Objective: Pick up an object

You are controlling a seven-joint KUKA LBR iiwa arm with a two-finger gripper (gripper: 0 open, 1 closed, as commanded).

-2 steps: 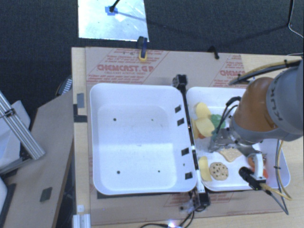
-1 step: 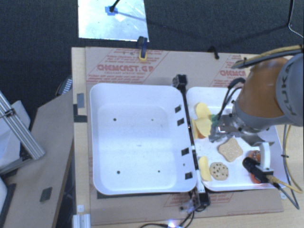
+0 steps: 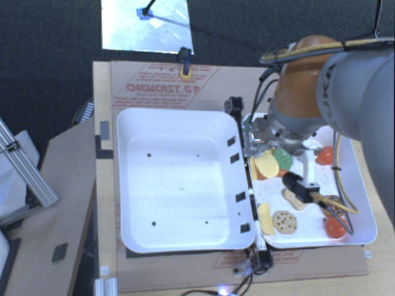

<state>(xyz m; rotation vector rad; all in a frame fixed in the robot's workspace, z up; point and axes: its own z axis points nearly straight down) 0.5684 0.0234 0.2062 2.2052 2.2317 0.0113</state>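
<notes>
**Arm reaching low over the right bin, no lift showing yet**

The left bin [image 3: 179,184] is lying bare, so it is offering nothing to pick. Every candidate is sitting in the right bin [image 3: 365,226]. Near its front edge a pale yellow strip [image 3: 265,218] is lying just beside a speckled cookie [image 3: 284,222]. Further back, a yellow piece [image 3: 267,166] is touching a green piece [image 3: 284,159]. The gripper [image 3: 266,144] is hanging right over that pair, beneath the arm [image 3: 308,85]. The wrist is hiding it, so I cannot tell how far open it is or whether it is gripping anything. Rightward, a tan piece [image 3: 295,200], a red piece [image 3: 325,156] and a red ball [image 3: 334,228] are resting apart from it. The approach is looking finished, while the grasp and the lift are seemingly remaining.
</notes>
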